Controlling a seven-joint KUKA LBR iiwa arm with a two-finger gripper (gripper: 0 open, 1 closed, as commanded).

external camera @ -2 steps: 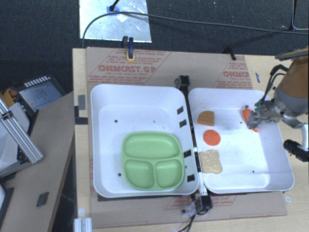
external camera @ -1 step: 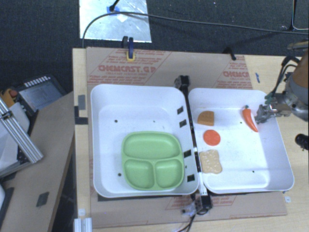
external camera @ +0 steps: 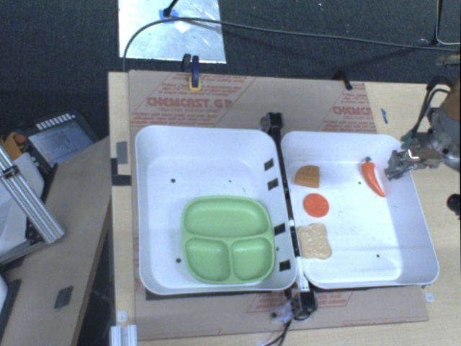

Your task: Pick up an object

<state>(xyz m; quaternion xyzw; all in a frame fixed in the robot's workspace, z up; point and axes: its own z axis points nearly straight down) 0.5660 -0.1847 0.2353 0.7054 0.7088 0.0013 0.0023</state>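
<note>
The right bin (external camera: 403, 265) holds a small orange carrot (external camera: 372, 178) near its far right wall, a brown bread-like piece (external camera: 307, 176), a red-orange round slice (external camera: 315, 205) and a beige toast slice (external camera: 315, 241). My gripper (external camera: 398, 166) hangs at the right bin's right rim, just right of the carrot and apart from it. Nothing shows between its fingertips.
The left bin (external camera: 166, 157) holds a green three-compartment plate (external camera: 227, 238) at its front. A black divider clip strip (external camera: 284, 193) runs between the bins. Cables (external camera: 302, 36) cross the dark floor behind, and a cardboard sheet (external camera: 238, 96) lies under the bins.
</note>
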